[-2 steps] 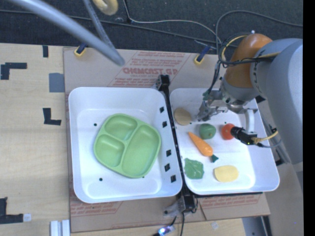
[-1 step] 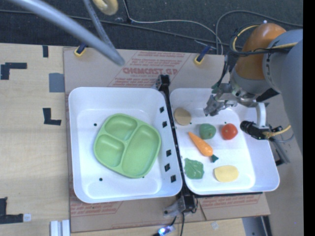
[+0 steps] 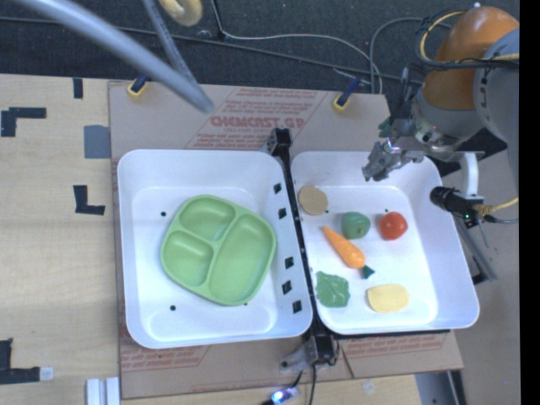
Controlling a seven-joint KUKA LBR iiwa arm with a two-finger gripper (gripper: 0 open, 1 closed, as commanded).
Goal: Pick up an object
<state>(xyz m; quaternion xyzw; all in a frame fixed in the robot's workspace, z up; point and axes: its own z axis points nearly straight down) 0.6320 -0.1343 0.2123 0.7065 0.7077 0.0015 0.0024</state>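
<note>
The right bin [image 3: 447,306] holds several toy foods: a tan round cookie [image 3: 313,199], a green round piece [image 3: 355,224], a red tomato [image 3: 392,225], an orange carrot [image 3: 345,247], a green leafy piece [image 3: 332,289] and a yellow piece [image 3: 387,298]. My gripper [image 3: 377,167] hangs over the bin's far edge, up and right of the cookie and above the green round piece. Nothing shows between its fingers. From this angle the gap between them is not readable.
The left bin [image 3: 135,226] holds a green divided plate [image 3: 219,249]. A black divider strip [image 3: 288,226] runs between the bins. A grey pole [image 3: 110,32] crosses the upper left. Cables [image 3: 460,199] run by the right bin's far right rim.
</note>
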